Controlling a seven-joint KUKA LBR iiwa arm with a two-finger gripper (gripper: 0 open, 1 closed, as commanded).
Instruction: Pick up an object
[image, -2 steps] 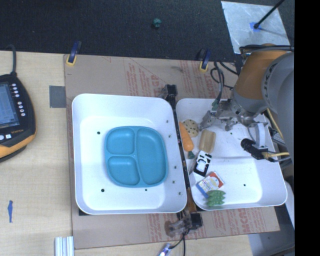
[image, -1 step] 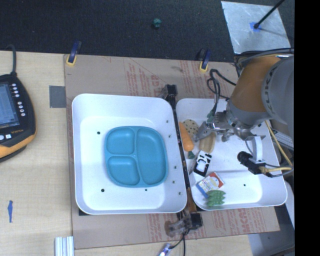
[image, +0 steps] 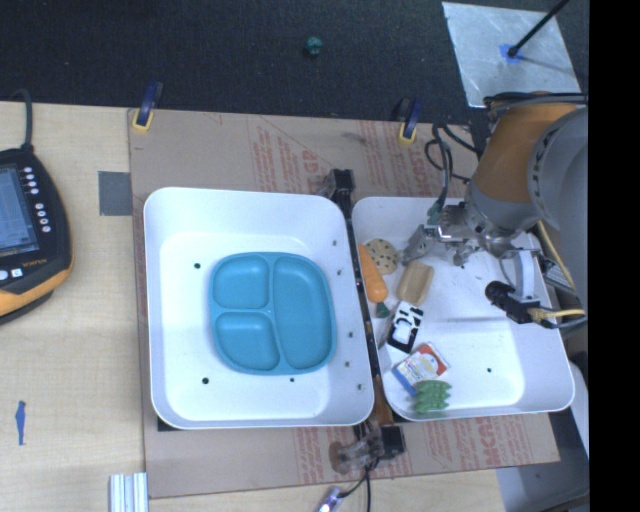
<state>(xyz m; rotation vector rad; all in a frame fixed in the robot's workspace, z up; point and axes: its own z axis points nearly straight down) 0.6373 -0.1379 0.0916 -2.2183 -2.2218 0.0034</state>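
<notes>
Across the pale wooden surface (image: 80, 390) lies a brown cardboard sheet (image: 240, 150), pinned at its far edge by two blue-and-yellow clamps (image: 148, 105), and beyond it runs dark carpeted floor (image: 200, 50). At the left edge rests a black and orange teach pendant (image: 25, 235). Two shallow white bins sit side by side on the cardboard. The left bin (image: 170, 390) holds a blue divided plate (image: 271, 311) with three compartments, near its middle. The right bin (image: 530, 385) holds small things crowded along its left side: a round speckled cookie (image: 380, 252) farthest from the camera, an orange carrot-like piece (image: 372, 281) against the left wall, a tan wooden block (image: 415, 282) beside it, a black and white block (image: 405, 327), a red and white packet (image: 421, 364), and a green leafy toy (image: 432, 396) nearest the camera. The grey and orange arm (image: 520, 160) reaches over the right bin's far part, its claw (image: 438, 232) hanging just above the tan wooden block; whether it is wide or narrow cannot be told.
</notes>
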